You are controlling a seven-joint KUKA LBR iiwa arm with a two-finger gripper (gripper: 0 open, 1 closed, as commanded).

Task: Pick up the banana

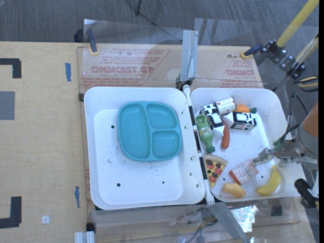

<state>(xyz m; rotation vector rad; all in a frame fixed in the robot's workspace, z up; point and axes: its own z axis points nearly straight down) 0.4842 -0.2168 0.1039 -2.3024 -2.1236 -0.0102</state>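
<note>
Banana (pixel 270 182) sits in the right bin's (pixel 273 101) near-right corner, w/ the gripper (pixel 267 156) hovering just above it, fingers spread, nothing held. Looks like approach step imo; next it needs to drop straight down and close.

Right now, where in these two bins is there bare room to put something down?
Most room is in the left bin: bare floor left of and below the teal divided plate. In the right bin, a small patch lies between the carrot and the tool. Its top and bottom edges are crowded, including around the banana.
</note>
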